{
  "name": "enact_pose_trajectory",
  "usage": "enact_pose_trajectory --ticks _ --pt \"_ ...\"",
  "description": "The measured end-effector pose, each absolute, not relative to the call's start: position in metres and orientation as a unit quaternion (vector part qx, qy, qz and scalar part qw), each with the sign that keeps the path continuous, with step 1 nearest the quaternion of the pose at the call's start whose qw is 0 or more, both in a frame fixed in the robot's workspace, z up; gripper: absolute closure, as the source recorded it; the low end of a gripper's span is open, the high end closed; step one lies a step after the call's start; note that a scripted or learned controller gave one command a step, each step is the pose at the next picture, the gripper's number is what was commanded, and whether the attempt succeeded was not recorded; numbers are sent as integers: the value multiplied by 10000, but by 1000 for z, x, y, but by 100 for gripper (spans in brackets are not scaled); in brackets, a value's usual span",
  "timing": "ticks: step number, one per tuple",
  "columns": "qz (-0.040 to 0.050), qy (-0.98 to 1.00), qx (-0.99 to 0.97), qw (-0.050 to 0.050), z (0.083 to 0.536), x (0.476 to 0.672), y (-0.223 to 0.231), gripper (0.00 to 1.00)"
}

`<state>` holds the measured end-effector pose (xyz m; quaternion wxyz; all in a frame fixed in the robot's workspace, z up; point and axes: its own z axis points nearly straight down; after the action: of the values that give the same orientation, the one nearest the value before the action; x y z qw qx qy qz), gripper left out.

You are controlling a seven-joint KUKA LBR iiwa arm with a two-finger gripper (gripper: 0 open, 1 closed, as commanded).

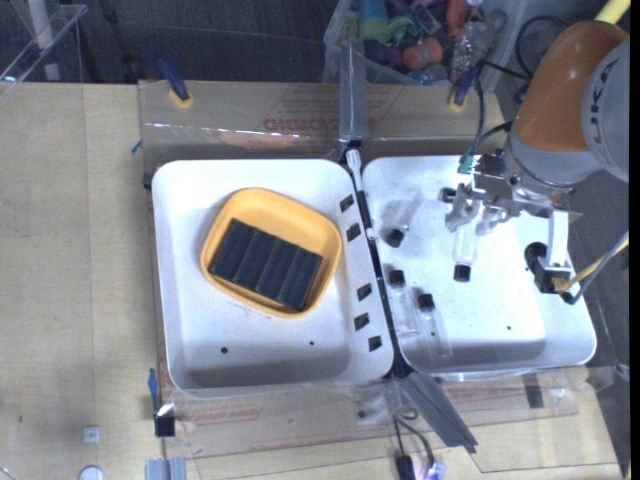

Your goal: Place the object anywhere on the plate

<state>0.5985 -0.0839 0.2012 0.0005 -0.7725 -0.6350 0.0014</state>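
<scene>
The black block (267, 262) lies on the yellow plate (318, 230), far from the empty, parted jaws.

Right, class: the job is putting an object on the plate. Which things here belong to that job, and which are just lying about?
Part of the job:
yellow plate
black ridged object, already lying on the plate
gripper

Lying about:
clear tub of colourful toys
blue clamp
</scene>
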Motion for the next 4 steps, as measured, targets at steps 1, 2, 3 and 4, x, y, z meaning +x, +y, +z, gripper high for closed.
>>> enact_pose_trajectory --ticks 1,2,3,4 --pt "14 -7042 -7100 22 184 577 3 100" --pt "-7 -7754 -6315 -8 184 622 55 100" --pt "12 -7885 -6151 17 173 601 95 100" --pt "-6 -8171 -5766 -5 187 617 163 100"
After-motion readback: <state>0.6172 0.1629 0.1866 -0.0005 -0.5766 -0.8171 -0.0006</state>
